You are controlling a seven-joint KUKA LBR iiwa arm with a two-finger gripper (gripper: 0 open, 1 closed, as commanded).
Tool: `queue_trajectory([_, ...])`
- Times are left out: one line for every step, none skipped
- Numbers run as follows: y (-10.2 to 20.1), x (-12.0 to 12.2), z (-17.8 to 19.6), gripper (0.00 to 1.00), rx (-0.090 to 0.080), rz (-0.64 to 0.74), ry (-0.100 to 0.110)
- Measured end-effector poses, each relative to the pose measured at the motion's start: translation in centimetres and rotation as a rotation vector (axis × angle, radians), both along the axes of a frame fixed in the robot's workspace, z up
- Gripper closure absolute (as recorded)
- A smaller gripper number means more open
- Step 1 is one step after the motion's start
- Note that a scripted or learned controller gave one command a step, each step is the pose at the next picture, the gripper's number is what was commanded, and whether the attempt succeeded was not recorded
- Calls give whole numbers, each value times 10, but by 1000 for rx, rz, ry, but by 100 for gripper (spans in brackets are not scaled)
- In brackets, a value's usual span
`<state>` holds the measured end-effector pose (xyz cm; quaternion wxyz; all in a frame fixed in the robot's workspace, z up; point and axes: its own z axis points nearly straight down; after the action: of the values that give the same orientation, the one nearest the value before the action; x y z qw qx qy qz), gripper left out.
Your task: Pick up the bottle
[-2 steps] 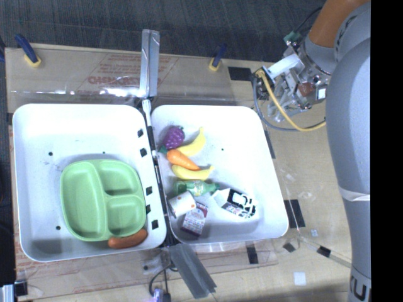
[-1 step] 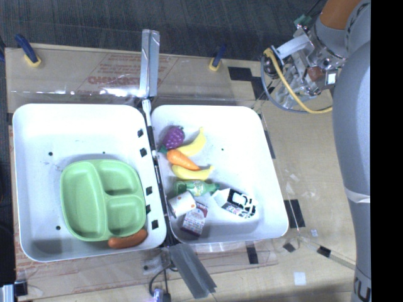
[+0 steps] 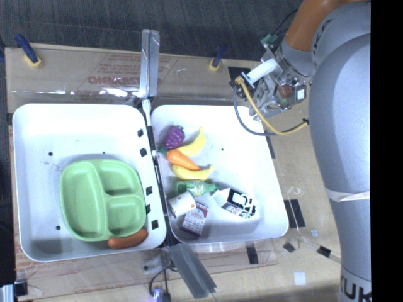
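You have one arm (image 3: pixel 343 106) reaching in from three o'clock, and its tool (image 3: pixel 267 96) hangs over the one o'clock corner of the right bin (image 3: pixel 252 150); cables and fittings crowd it, so you cannot tell how it is set.

Two bins sit side by side on the tabletop (image 3: pixel 296 187). The left bin (image 3: pixel 31 168) carries one green divided plate (image 3: pixel 104 200) and, touching the plate's six o'clock rim, one sausage (image 3: pixel 126 239).

In the right bin, count one banana (image 3: pixel 194 145), one bunch of grapes (image 3: pixel 174 135), one carrot (image 3: pixel 181 159), one small cup (image 3: pixel 182 203), one dark packet (image 3: pixel 195 221) and one bottle (image 3: pixel 234 203).

The bottle lies on its side toward five o'clock in the right bin, white with a dark label, near the packet and just beside a green leafy piece (image 3: pixel 196 188). It looks like light plastic: stiff enough to pinch, but smooth and round, so it will likely roll or slip. Take it across the middle of the body, square to its long axis.
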<state>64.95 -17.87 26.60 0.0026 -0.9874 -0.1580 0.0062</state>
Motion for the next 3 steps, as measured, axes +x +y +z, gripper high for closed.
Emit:
queue_trajectory([-30,-10,15,100,-2,-26,-9])
queue_trajectory([-31,0,89,100,-1,-79,-11])
queue_trajectory([-31,-59,7,100,-2,-110,-6])
